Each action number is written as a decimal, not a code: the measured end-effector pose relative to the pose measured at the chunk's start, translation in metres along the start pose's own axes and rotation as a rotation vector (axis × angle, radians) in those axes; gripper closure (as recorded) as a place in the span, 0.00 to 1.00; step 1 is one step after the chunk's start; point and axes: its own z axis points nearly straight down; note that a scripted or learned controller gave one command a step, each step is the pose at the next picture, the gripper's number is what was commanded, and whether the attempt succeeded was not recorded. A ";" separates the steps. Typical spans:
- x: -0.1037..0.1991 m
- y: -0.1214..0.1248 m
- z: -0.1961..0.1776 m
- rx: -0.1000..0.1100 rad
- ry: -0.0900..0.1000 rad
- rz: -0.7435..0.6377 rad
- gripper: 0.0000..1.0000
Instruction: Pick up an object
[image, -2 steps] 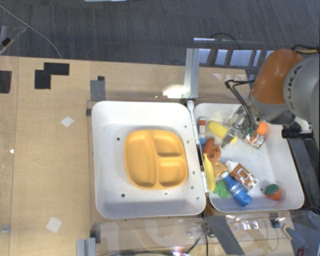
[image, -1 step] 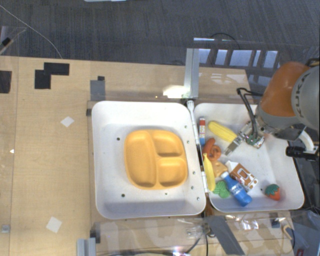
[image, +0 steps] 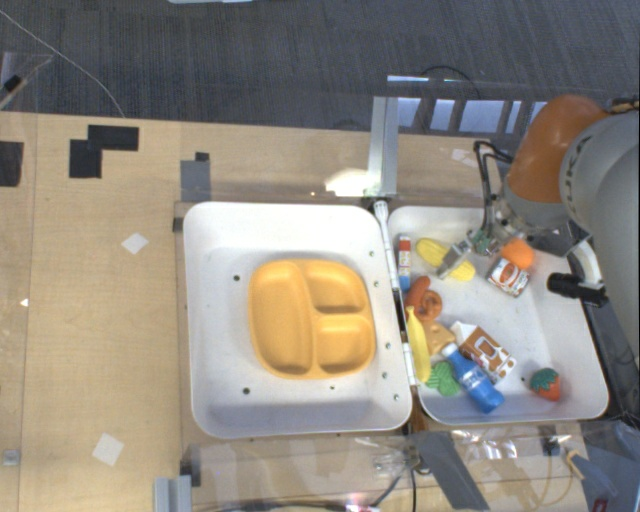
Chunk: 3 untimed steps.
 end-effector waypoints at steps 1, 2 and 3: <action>0.000 0.009 0.000 0.022 0.003 -0.055 0.00; 0.002 0.015 -0.011 0.008 -0.003 -0.065 1.00; 0.062 0.054 -0.100 0.000 0.002 0.262 1.00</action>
